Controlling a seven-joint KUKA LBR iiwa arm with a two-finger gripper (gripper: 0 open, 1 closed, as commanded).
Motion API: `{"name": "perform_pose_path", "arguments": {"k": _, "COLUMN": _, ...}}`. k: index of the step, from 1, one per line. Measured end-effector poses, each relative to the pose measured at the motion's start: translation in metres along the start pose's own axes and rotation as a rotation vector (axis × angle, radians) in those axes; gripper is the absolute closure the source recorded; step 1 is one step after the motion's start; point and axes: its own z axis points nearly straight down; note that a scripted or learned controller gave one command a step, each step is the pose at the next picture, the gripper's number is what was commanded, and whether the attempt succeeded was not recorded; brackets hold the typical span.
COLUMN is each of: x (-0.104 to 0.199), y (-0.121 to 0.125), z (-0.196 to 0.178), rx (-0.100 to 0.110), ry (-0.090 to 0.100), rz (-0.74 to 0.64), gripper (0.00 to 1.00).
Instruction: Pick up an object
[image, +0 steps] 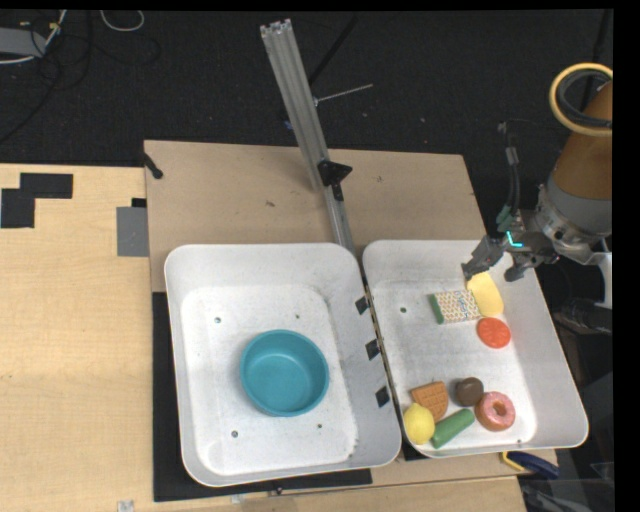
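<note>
1. The desk (80, 330) is carrying two white bins; no writing is legible.
2. The left bin (200, 280) is holding a teal bowl (285, 372).
3. The end effector (497, 262) is hovering at upper right, fingers spread, gripping nothing.
4. The yellow object (486, 295) is lying just below it in the right bin (555, 380).

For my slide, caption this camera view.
End effector above yellow item in right bin; teal bowl in left bin.

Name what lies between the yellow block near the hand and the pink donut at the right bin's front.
In the camera view, an orange-red round piece lies between the yellow block and the pink donut; bare white bin floor separates it from the donut.
</note>
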Motion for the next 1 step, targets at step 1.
{"name": "perform_pose_path", "arguments": {"k": 1, "x": 0.0000, "y": 0.0000, "z": 0.0001, "rx": 0.000, "ry": 0.000, "rz": 0.000, "gripper": 0.00}}
